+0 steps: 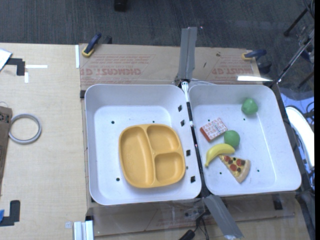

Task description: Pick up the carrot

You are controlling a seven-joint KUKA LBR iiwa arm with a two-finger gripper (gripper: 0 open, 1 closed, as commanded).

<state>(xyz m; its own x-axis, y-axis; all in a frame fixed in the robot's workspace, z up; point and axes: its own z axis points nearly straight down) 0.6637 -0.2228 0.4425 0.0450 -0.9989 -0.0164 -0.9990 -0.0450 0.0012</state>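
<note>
In the right bin lie a banana, pizza slice and two green balls; my end effector's state I cannot tell.

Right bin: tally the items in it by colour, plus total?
Right bin contents:
Green: 2, a ball and a round piece
Yellow: 1, the banana
Red and white: 1, the packet
Orange with red: 1, the pizza slice
Total: 5

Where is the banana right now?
The banana lies in the right bin, toward the middle divider. It sits just below the green ball and beside the pizza slice, with the red-and-white box above it.
</note>
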